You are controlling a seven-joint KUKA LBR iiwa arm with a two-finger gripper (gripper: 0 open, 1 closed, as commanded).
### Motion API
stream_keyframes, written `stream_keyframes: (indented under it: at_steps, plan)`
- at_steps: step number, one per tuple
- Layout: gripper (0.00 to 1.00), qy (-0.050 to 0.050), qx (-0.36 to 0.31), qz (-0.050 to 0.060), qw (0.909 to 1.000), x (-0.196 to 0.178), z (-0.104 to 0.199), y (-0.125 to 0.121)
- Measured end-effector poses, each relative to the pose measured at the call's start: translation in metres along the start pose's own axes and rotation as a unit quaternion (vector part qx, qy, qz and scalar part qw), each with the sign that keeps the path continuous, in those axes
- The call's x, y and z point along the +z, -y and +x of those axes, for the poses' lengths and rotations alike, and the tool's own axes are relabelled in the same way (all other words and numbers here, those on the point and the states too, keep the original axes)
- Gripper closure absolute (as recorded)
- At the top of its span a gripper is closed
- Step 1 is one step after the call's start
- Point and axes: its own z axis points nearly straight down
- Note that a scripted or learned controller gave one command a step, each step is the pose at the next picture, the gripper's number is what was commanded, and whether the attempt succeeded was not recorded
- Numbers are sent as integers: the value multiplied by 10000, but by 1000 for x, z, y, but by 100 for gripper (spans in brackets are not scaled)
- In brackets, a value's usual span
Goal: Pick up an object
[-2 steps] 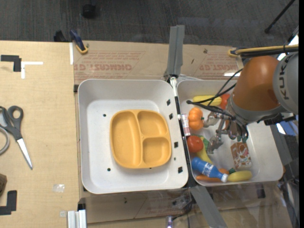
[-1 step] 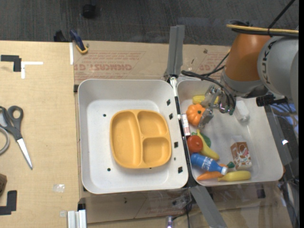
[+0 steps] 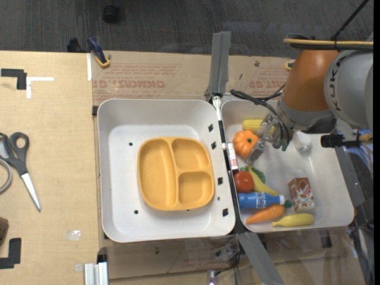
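I'm hovering my pincer [image 3: 262, 145] over the right bin [image 3: 332, 218], beside the orange pumpkin [image 3: 244, 141] (pincer state: cannot tell); nothing grasped yet; next I'm needing to close on it.

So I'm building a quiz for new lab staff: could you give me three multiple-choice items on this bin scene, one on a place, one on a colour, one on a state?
1. Where does the yellow three-compartment plastic plate lie?
A. in the left white bin
B. in the right white bin
C. on the wooden bench

2. What colour is the small toy pumpkin?
A. blue
B. orange
C. white

3. How does the toy carrot lie?
A. standing upright
B. on its side on the bin floor
C. on the plate

Key: 1 A, the plate sits in the middle of the left bin. 2 B, the pumpkin is orange with a green stem, beside the gripper. 3 B, the carrot lies flat between the blue plastic bottle and the yellow toy banana.
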Motion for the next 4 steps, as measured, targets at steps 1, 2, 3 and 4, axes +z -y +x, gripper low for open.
stream_keyframes:
  at_steps: [1,2,3,4]
  plan:
    - [0,-12,324,4,9995,-5,67,57]
    - [0,4,1345,3,9909,0,0,19]
    - [0,-12,2240,9,9746,0,-9,-6]
    - [100,8,2221,13,9750,-10,-10,-7]
